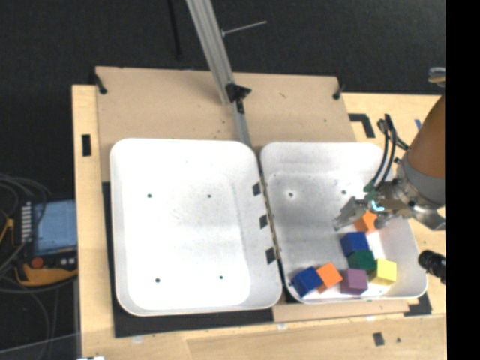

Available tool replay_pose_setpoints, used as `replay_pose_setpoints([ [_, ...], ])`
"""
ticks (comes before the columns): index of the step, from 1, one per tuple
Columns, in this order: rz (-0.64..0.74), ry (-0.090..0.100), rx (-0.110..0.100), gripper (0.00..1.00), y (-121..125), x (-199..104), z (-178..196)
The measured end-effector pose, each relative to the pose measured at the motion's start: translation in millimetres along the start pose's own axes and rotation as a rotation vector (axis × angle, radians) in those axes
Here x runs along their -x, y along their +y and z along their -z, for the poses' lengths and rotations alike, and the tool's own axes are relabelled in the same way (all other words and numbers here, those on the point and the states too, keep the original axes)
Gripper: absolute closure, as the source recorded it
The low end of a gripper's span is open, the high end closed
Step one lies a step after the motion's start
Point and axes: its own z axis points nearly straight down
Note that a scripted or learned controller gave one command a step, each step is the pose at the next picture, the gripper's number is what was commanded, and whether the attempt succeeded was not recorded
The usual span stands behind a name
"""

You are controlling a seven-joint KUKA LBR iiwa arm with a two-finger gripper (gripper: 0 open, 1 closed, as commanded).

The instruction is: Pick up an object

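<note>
Hovering over orange block (365, 221) in rt bin (315, 163), gripper (358, 214) jaws' state unclear.

This is a robotics lab or test cell, not a home or shop. A plain wooden table (217, 103) of bare board stands on a dark floor and carries two shallow white bins (187, 223) side by side, fixed in place with small black brackets. A slanted metal pole (214, 43) rises from the back of the table. The grey and orange robot arm (427, 156) reaches in from the right. To the left, loose cables (19, 193) and a blue control box (56, 227) lie on the floor. Small coloured blocks (352, 265) serve as test pieces.
</note>
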Motion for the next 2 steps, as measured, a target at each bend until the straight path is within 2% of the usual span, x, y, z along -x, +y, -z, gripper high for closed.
replay_pose_setpoints([
  [1,-0.002,-0.001,0.005,0.00,1,0,2],
  [2,-0.005,-0.004,-0.002,0.00,5,6,-59],
])
